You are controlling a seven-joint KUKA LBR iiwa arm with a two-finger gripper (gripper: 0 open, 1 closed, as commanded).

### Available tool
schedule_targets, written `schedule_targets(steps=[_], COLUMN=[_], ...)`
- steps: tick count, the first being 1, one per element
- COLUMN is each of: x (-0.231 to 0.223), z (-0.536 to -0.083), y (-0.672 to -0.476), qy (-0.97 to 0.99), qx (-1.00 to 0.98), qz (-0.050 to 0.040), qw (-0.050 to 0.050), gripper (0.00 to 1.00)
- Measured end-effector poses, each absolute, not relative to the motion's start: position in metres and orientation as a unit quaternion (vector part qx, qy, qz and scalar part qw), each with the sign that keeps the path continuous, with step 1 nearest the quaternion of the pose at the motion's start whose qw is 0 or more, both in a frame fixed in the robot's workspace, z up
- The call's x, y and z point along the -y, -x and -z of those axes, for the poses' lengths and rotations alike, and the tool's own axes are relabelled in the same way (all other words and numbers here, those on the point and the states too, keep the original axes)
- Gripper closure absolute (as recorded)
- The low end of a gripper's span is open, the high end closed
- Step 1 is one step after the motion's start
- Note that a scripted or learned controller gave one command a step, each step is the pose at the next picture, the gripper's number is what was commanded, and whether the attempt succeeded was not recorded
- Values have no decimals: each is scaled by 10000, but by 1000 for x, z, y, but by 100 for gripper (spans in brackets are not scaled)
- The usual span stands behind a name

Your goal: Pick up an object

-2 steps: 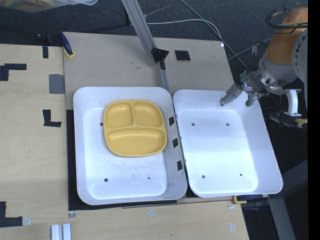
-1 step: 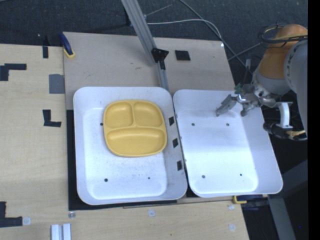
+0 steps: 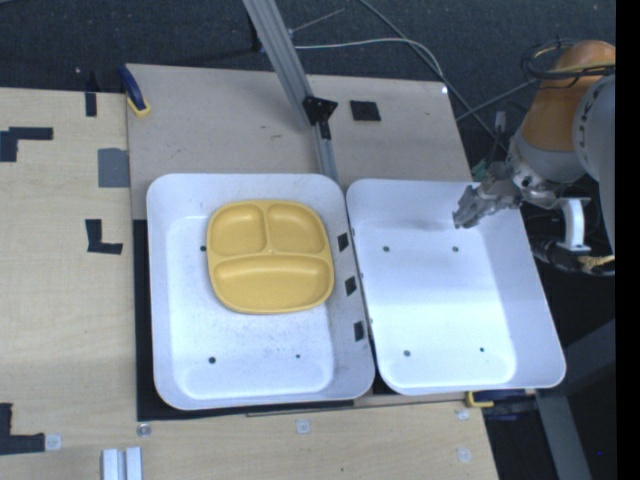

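The yellow divided plate point(image 3: 270, 256) lies flat in the upper half of the left bin point(image 3: 180, 368), clear of the walls, which leaves its rim reachable from above. The end effector point(image 3: 470, 213) sits over the upper right corner of the right bin point(image 3: 530, 363), well apart from the plate. At this size, whether it is wide or narrow cannot be determined, and nothing is seen in it. The pick is judged not yet begun: the arm point(image 3: 565, 108) must cross to the left bin.

This looks like a robotics lab: a pale wooden bench point(image 3: 60, 298) marked with black tape squares, two shallow white plastic bins point(image 3: 250, 388) side by side, a slanted grey aluminium pole point(image 3: 285, 58), and thin cables, perhaps sensor leads, over dark carpet.
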State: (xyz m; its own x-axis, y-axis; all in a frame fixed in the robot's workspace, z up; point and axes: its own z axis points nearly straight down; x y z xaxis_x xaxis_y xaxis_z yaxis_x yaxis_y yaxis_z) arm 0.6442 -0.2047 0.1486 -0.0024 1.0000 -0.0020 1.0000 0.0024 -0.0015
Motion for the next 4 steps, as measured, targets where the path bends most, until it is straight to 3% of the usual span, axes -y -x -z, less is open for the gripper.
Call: schedule_targets(steps=[3, 4], x=[196, 147], z=[-270, -252], y=[-650, -624], qy=[-7065, -7056], qx=[-7077, -7086], qz=[-7, 8], qw=[12, -17], gripper=[100, 100])
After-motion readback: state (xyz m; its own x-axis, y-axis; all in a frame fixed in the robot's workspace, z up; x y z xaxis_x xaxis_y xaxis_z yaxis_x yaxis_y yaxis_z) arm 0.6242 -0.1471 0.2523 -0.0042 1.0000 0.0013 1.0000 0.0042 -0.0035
